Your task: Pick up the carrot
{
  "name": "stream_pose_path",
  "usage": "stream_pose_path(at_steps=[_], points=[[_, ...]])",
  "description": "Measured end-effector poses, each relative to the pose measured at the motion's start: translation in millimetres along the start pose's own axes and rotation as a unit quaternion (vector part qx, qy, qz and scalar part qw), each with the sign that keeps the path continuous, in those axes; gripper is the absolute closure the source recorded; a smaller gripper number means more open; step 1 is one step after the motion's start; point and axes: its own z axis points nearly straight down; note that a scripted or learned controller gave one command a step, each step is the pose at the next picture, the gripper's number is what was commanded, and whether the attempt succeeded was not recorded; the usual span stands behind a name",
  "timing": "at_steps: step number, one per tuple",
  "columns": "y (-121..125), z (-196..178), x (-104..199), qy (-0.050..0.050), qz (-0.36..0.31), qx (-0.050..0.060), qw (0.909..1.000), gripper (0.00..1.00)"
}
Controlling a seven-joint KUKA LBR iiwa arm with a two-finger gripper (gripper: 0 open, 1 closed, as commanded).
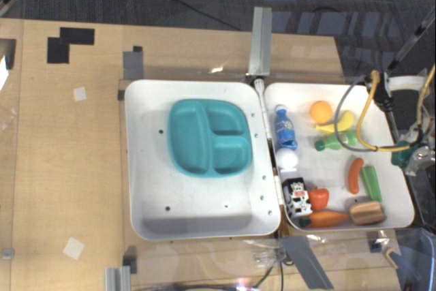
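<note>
The carrot [329, 219] is orange with a dark green end. It lies flat along the front wall of the right bin [402, 215], pointing left to right. Touching it are a red pepper [318, 198] just behind and a brown bread piece [367, 212] at its right end. My gripper [421, 157] hangs at the view's right edge over that bin's right rim, partly cut off, with yellow cable looped beside it. It is well to the right of and behind the carrot, and nothing is seen held in it.
The right bin also holds a blue bottle [285, 127], an orange [321, 110], a banana [340, 122], a green vegetable [334, 142], a red sausage [354, 175], a green cucumber [371, 182] and a black-and-white toy [296, 195]. A teal divided plate [208, 136] sits in the left bin [146, 215].
</note>
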Motion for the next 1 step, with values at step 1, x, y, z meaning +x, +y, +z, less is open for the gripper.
stream_pose_path(at_steps=[1], points=[[-5.6,-217.2,20.7,0.011,-0.003,0.0,0.9999,1.0]])
